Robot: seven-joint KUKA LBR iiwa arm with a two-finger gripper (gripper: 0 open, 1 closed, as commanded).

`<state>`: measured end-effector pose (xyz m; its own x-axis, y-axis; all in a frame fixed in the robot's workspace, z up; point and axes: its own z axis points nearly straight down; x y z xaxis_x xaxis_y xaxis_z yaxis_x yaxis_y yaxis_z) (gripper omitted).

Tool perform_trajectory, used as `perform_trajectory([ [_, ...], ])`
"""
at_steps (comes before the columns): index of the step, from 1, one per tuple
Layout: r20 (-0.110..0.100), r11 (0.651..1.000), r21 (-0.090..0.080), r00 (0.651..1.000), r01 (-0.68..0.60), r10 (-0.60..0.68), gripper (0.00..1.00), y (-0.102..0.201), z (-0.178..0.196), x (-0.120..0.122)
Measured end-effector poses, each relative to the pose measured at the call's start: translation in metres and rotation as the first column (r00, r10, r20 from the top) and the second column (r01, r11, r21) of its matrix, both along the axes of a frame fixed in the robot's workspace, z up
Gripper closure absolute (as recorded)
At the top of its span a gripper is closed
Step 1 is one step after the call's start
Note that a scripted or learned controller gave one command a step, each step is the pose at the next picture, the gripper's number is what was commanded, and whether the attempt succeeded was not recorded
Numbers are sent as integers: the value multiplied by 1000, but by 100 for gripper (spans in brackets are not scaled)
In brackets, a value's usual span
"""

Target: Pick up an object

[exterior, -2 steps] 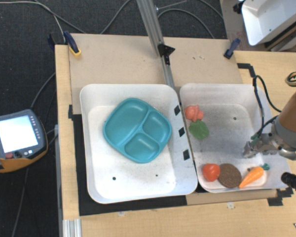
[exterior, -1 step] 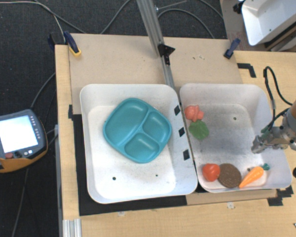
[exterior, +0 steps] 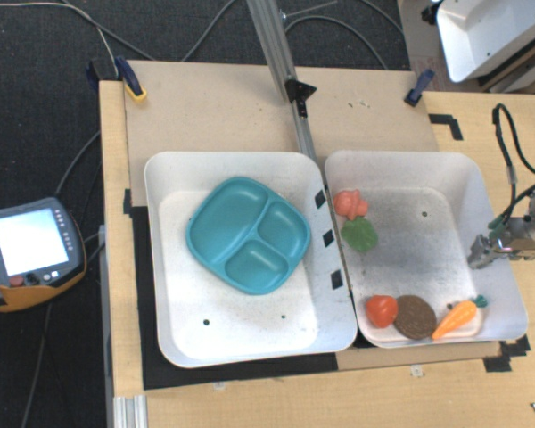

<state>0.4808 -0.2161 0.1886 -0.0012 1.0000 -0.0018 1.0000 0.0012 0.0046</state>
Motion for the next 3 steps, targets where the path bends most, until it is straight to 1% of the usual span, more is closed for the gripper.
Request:
perform_trajectory([
  [1, 2, 1000, -1, 1000, -1, 1, 100, 0, 51, 2],
  [2, -1, 1000, 2, 1000, -6, 6, 100, 49, 58, 25],
  [3, -4, 1000, 3, 1000, -4, 4, 100, 92, 56, 36],
])
